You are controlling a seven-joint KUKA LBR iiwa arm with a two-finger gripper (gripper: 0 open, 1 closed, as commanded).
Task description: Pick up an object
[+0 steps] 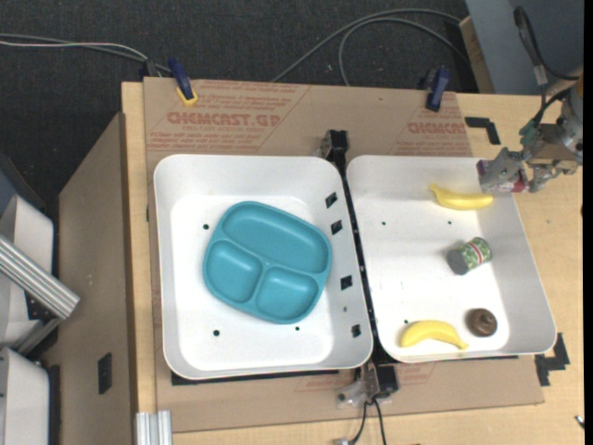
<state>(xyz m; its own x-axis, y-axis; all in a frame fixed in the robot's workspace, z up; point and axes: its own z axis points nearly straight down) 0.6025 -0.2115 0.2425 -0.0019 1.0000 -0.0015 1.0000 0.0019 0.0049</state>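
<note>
The right bin (408, 248) holds a yellow banana (460, 198) near its far edge. A small green-and-grey can (468, 255) lies on its side in the middle, and a brown round piece (481, 322) sits at the front right. A second banana (432, 334) lies near the front edge. My gripper (505, 172) hangs over the bin's far right corner, just right of the upper banana and a little above it. Nothing shows in its grasp.
A blue sectioned plate (267, 260) lies in the middle of the left bin (181, 248). A black divider with clips (345, 239) runs between the bins. Clamps (435, 89) hold the cardboard at the back, where cables trail.
</note>
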